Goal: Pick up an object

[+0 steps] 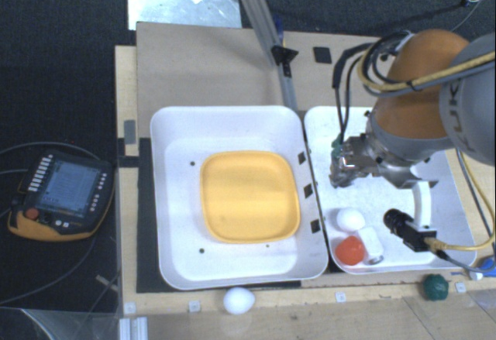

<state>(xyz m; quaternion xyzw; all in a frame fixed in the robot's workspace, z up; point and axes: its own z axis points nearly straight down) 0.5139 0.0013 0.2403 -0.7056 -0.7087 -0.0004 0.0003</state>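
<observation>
Here the claw (343, 170) — grip state unreadable — hovers above a white egg (349, 219) and orange ball (350, 250).

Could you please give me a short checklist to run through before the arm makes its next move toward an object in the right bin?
1. Gripper is over the right bin: ok.
2. Nothing held: cannot tell.
3. Targets present: white ball and orange ball lie in the bin's near end: ok.
4. Gripper above a target: not ok, it is further back than the white ball.
5. Targets well separated: not ok, a white cylinder lies against the orange ball.
6. Yellow plate in the left bin, clear of the arm: ok.
</observation>
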